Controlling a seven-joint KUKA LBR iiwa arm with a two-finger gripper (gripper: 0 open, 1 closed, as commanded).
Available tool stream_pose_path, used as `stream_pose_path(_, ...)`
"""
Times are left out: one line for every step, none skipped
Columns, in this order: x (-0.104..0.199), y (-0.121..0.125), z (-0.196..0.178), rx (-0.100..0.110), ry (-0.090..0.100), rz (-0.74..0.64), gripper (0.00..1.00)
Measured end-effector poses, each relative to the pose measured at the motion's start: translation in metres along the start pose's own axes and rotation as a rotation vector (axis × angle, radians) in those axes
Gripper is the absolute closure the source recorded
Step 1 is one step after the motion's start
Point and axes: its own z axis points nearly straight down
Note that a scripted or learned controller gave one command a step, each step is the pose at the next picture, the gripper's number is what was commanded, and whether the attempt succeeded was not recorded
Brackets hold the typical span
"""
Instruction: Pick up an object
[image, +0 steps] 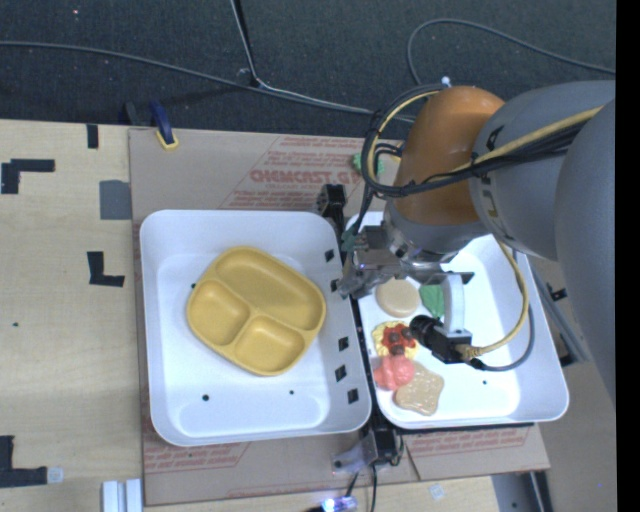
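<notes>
Here we are at the bench (60, 350), two white bins side by side, and the grey arm (545, 160) reaches in from 3 o'clock, its orange band bulging over the far end of the right bin (510, 385). The tool (362, 265) hangs low at that bin's 10 o'clock corner, right over the wall it shares with the left bin (160, 330). From where I stand I cannot tell whether it is open or closed, or whether it has hold of anything. The small things are all bunched along the right bin's 9 o'clock side. A cream disc (398, 297) lies just at 4 o'clock of the tool, with a green piece (433, 297) beside it at its 3 o'clock. Below the disc, at 6 o'clock, sits a red-and-yellow piece (397, 340), then a pink lump (392, 372) touching it. A tan flat shape (420, 392) lies against the lump at 4 o'clock. Over in the left bin, a yellow divided tray (255, 310) lies flat near the middle, well apart from the tool.
</notes>
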Motion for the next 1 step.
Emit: stream_pose_path(0.0349,-0.0311,0.004,0.0,-0.001,0.002,1.0)
